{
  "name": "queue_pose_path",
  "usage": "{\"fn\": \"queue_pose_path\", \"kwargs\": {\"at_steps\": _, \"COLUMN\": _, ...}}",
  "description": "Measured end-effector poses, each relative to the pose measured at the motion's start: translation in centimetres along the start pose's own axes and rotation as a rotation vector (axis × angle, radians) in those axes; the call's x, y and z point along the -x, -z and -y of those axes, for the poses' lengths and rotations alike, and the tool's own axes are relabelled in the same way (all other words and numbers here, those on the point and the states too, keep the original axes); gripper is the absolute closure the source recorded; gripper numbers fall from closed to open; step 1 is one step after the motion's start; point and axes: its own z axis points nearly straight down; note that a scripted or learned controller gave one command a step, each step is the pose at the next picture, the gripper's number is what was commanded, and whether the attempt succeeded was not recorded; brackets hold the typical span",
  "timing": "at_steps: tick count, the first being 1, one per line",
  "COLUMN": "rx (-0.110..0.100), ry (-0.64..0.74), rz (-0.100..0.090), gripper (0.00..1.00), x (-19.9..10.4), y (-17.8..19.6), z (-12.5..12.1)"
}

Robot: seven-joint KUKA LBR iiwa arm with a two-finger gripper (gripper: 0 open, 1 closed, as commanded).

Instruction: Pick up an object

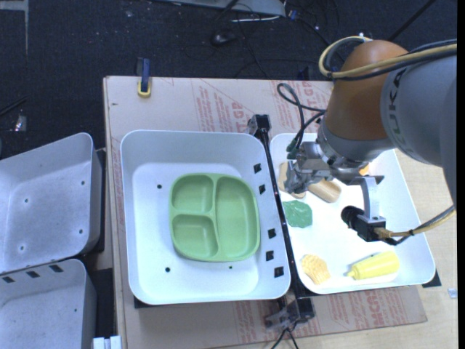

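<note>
My gripper [299, 182] hangs in the right bin [407, 195]; jaw opening: cannot tell. Tan piece [327, 190] just beside, green piece [297, 214] just below. Centre over one before closing.

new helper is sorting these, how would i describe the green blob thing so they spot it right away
Look in the right-hand white bin, along its left wall beside the divider. The flat green piece lies there just below the gripper; it is the only green item in that bin, its neighbours being yellow or tan.
</note>
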Motion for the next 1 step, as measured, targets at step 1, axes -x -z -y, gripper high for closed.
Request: {"fn": "queue_pose_path", "kwargs": {"at_steps": 1, "rx": 0.003, "ry": 0.002, "rz": 0.000, "gripper": 1.00, "x": -5.96, "y": 1.10, "z": -0.34}}
